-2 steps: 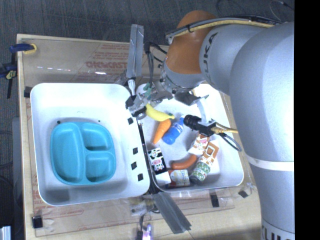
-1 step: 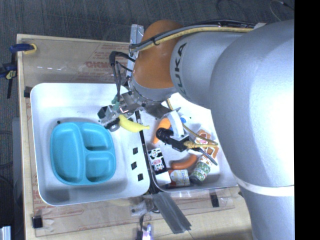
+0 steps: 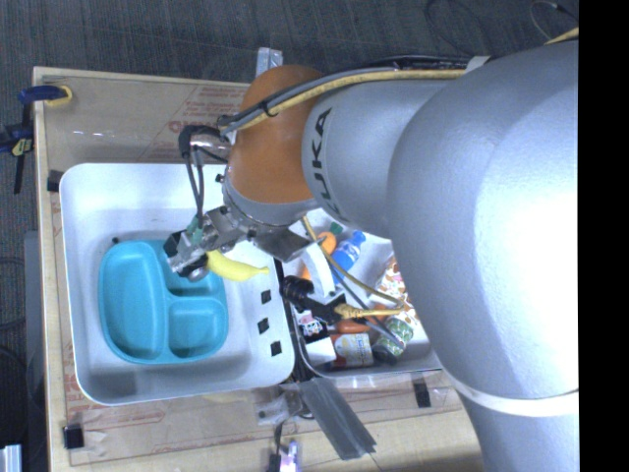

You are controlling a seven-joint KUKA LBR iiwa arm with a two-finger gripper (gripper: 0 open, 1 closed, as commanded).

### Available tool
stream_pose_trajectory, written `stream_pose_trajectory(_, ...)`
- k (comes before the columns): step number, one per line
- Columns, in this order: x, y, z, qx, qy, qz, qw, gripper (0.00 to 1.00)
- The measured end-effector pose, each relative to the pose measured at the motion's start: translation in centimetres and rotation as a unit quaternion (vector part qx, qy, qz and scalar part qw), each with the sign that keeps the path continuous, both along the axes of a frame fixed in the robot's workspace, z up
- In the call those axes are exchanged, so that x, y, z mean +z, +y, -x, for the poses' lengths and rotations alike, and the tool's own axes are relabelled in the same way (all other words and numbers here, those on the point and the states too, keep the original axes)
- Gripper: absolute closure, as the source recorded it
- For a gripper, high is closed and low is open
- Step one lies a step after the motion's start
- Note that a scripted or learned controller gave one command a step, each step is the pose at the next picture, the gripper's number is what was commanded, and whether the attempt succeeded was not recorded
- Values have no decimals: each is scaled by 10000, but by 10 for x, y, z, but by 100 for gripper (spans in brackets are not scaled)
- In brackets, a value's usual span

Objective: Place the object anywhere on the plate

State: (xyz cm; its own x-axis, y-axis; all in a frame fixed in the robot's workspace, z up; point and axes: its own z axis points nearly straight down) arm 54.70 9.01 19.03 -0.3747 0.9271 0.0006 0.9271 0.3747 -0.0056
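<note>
Cluttered packets and bottles [image 3: 349, 303] at three o'clock, smooth blue sectioned plate [image 3: 157, 308], gripper [image 3: 190, 254] clasping curved yellow banana [image 3: 236, 266]

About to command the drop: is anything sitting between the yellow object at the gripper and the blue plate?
Nothing visible. The yellow object sits at the gripper, right by the blue plate's right edge, whose compartments look bare.

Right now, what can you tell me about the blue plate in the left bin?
The blue plate is a rounded-rectangle tray, apparently smooth plastic, with three compartments split by raised ridges. It lies flat on the floor of the left bin. The gripper hangs over its upper right corner, a yellow object beside it; contact cannot be judged.
</note>
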Motion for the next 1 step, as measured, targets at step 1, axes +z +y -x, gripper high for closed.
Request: stream_pose_trajectory(1,0,-1,0,-10,-5,0,10000,0)
